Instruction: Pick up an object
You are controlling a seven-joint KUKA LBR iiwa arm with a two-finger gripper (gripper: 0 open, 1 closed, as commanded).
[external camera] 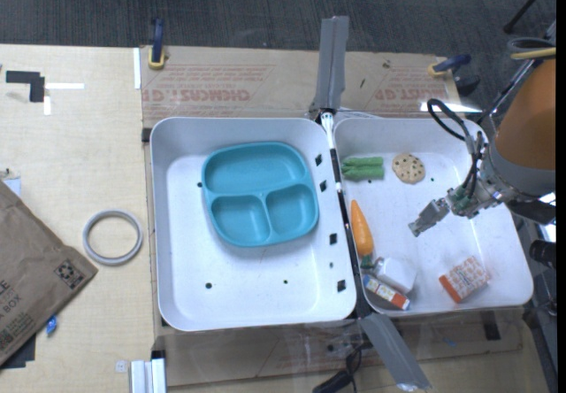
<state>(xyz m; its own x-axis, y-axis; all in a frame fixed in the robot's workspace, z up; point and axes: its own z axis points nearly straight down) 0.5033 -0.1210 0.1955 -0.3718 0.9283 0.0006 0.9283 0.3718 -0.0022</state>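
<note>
My gripper (428, 219) hangs over the middle of the right bin (504, 294), reaching in from the right. Nothing shows between its tips. In that bin lie a green pea pod (363, 168) and a cookie (408, 168) at the back. An orange carrot (361, 228) lies along the left wall. A white and red tube (389, 279) sits at the front left, and an orange and white packet (464, 278) at the front right. The gripper is above bare floor, between the cookie and the packet.
The left bin (177, 285) holds a turquoise divided plate (260, 193). A tape ring (112, 235) and a brown cardboard box (31, 272) lie on the bench to the left. Black cables (455, 126) loop over the right bin's back right corner.
</note>
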